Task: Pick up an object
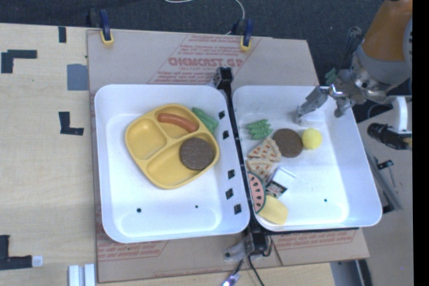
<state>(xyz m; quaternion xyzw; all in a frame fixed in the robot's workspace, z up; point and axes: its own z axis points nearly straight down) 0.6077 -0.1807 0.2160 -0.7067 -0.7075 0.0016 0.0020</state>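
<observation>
Two white bins sit side by side on the desk. The gripper hangs over the top of the right bin. Its fingers are spread apart and hold nothing.

The toy food lies lower down in this bin: a brown disc touching a yellow ball, a green piece, and a sandwich.

The ball is round, so it might roll away if one finger bumps it. The disc is flat and might slip out. The fingers might also close on two toys at once.
</observation>
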